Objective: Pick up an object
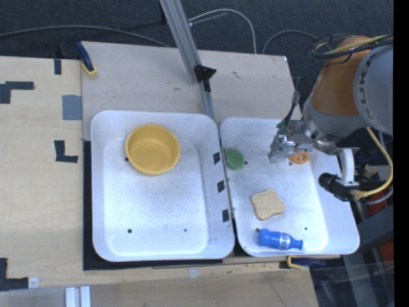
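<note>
Not far along, by my read: nothing is lifted yet. The claw (282,147) sits low over the upper part of the right bin (332,235), w/ a small orange object (299,158) just beside it at its 4 o'clock. Can't tell if that piece is pinched or merely next to the claw, nor whether the claw is spread or pressed together; too small and shadowed.

Other candidates all lie loose in the right bin: green round thing (234,158) at the claw's 9 o'clock, bread-shaped piece (267,203) toward 6 o'clock, blue bottle (278,240) further down at 6. Yellow bowl (153,149) rests in the left bin (115,235), well apart.

Bottle lies on its side, long axis roughly 9-to-3, cap end toward 3-4 o'clock. Orange bit's orientation is unreadable.

Left to do, I'd judge: grip and lift.
</note>
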You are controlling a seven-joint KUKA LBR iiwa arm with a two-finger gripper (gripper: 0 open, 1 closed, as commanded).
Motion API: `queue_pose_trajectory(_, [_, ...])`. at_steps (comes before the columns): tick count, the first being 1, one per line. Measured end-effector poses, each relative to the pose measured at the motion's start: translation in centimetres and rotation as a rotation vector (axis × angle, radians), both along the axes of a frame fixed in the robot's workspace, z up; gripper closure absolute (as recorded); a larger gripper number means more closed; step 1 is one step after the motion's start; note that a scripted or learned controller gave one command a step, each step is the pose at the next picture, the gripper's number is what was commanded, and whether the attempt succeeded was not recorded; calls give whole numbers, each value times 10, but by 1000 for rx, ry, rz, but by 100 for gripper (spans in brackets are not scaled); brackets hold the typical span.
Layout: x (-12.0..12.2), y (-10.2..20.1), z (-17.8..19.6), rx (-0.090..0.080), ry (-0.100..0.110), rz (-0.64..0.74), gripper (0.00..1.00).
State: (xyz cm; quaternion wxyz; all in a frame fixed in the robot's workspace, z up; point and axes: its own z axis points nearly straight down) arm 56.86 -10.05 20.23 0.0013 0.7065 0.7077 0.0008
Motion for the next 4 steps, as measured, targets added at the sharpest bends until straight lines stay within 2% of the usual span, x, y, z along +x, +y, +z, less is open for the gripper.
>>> queue_pose_trajectory(1, [1, -7, 61, -1, -3, -1, 100])
queue_pose_trajectory(3, [-2, 117, 48, 2, 6, 6, 100])
queue_pose_trajectory(4, [7, 171, 38, 1, 6, 5, 100])
